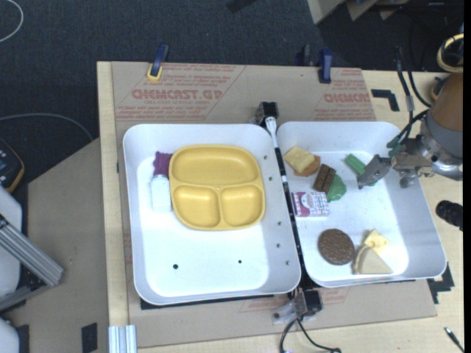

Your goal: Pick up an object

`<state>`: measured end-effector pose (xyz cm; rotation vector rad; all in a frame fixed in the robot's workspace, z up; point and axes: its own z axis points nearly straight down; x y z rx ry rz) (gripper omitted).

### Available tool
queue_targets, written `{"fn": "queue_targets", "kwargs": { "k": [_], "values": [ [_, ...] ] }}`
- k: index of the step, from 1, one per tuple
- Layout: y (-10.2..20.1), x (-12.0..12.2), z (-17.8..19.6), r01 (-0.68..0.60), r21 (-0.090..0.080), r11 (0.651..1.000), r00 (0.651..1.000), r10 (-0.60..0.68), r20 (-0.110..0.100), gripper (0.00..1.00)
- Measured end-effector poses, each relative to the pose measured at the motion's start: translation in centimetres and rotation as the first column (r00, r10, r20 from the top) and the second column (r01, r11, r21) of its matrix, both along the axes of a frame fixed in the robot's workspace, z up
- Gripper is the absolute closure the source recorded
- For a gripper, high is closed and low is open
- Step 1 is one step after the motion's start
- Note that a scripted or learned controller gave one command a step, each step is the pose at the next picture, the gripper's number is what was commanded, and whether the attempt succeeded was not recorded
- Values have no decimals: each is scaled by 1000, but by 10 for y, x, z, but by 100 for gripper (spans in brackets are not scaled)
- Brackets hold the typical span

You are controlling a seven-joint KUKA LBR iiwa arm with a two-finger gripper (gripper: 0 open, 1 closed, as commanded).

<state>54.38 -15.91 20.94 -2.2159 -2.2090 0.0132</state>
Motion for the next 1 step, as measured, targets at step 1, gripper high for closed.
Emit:
{"fn": "queue_targets", "kwargs": {
  "k": [1],
  "values": [
    [0,3,8,-3,-3,1000,1000,3,14,0]
  ]
}}
